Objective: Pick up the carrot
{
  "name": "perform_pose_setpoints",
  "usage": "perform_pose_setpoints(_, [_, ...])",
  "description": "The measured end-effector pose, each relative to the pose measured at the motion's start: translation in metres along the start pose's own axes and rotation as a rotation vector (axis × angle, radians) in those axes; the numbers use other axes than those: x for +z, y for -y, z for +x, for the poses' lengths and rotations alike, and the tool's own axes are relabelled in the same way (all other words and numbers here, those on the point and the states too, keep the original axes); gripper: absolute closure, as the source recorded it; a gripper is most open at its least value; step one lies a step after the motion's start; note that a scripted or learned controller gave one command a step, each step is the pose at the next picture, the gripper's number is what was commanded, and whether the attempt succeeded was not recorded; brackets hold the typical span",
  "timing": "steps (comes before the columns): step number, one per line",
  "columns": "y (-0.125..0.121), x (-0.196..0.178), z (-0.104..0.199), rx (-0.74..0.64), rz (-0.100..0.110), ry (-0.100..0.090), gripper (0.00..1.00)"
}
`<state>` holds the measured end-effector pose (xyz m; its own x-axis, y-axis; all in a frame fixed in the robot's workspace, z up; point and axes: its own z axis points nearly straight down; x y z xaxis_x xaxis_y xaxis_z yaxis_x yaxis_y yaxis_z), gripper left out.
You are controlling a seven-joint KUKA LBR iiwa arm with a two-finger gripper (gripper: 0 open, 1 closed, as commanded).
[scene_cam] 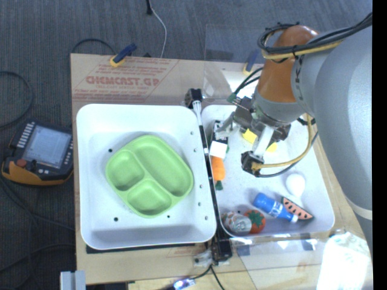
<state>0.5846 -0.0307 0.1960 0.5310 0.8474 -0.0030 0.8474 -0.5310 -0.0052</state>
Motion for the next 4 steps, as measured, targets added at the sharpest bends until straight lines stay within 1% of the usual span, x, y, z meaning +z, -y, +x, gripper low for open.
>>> perform_pose_setpoints(1, [0.065, 0.015, -0.015, -0.208, 0.003, 0.002, 0.00])
perform_pose_setpoints(2, [-0.027, 0.013, -0.007, -0.119, -0.005, 0.003, 0.00])
perform_pose_setpoints(3, [0.033, 0.013, -0.016, -0.025, 0.001, 0.002, 0.00])
perform_pose_setpoints(4, [0.055, 0.014, -0.031, 0.001, 0.001, 0.004, 0.00])
